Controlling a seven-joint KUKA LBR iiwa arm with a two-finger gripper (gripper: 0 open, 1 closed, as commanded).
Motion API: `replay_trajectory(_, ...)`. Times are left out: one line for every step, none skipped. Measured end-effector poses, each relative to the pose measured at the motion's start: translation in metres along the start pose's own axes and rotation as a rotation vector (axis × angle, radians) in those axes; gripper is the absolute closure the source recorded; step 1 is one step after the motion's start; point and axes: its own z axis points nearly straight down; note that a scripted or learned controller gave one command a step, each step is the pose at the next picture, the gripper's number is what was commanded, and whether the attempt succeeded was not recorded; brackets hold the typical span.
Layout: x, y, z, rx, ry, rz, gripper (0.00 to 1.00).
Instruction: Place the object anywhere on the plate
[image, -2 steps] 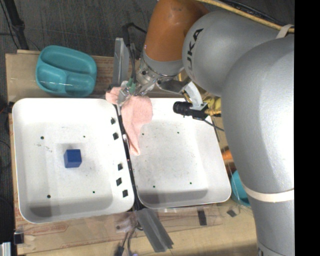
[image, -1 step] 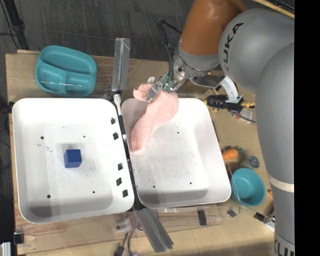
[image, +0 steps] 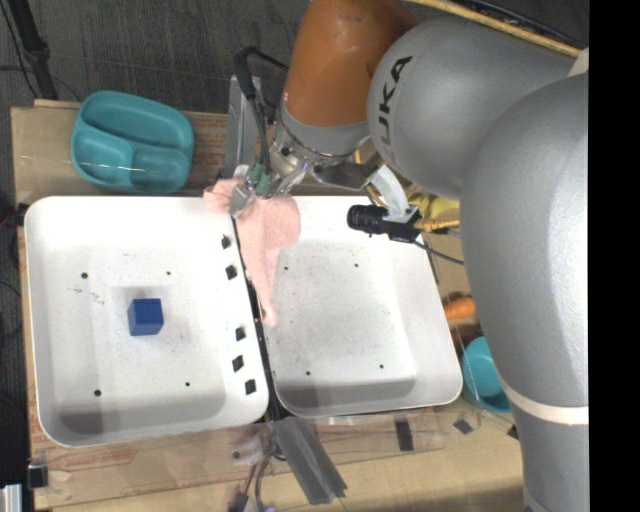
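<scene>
Item 1: pink cloth (image: 272, 235). Soft, crumpled, unfolded into long strip. Note upper end bunched right at gripper (image: 256, 186), touching its tip; rest trails down and slightly right from there, narrowing to tail. You find it lying along seam between two bins, mostly over right bin's left rim.

Item 2: plate (image: 132, 140). Teal, rounded, divided into compartments, upright. Look left of gripper and slightly above it, apart from cloth, on wooden bench behind left bin.

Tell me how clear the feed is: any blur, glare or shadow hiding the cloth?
Camera view: pink cloth and blue cube are sharp; the near arm looms soft and oversized; white bins are bright, with soft shadows in their near corners; the hand is cluttered.
</scene>
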Motion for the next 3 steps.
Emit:
replay_trajectory(-0.043, -0.017, -0.037, -0.004, -0.002, -0.176, 1.00)
replay_trajectory(0.010, 0.003, 0.023, -0.001, 0.000, -0.047, 1.00)
replay_trajectory(-0.099, -0.068, 0.017, -0.003, -0.002, -0.025, 1.00)
